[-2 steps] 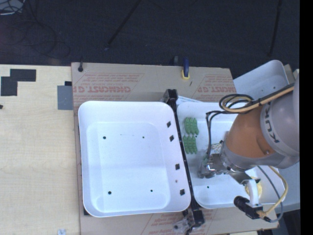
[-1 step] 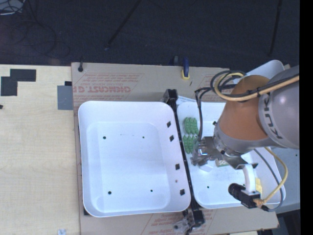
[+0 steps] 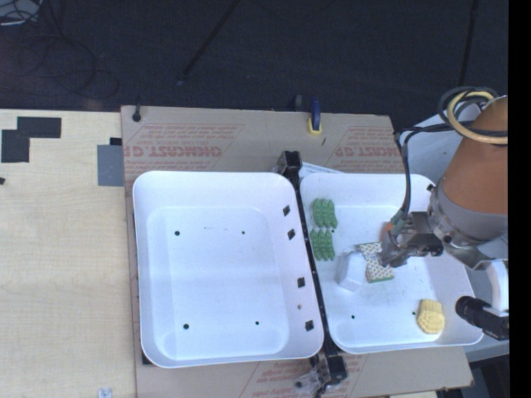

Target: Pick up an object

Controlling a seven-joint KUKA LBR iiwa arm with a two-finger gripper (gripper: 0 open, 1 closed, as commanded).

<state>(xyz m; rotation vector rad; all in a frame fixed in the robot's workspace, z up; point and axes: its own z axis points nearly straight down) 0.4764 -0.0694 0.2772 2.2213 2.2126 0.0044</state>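
The gripper (image 3: 392, 247) hangs low in the right bin (image 3: 390, 193), reaching in from the right under the orange-banded arm. Its tips sit right over a patterned, pale checkered piece (image 3: 377, 268) near the bin's middle. A white block (image 3: 350, 274) lies just left of that piece, touching it. Two green ridged pieces (image 3: 323, 213) (image 3: 323, 244) lie one behind the other by the bin's left wall. A yellow bumpy object (image 3: 430, 316) rests near the front right corner. Whether anything sits between the gripper's tips is hidden.
The left bin (image 3: 158, 222) stands beside the right one, with black clips (image 3: 290, 162) along the shared wall. Both bins rest on a cardboard sheet (image 3: 207, 139) over a wooden bench. A blue-and-yellow clamp (image 3: 315, 118) holds the sheet's far edge.
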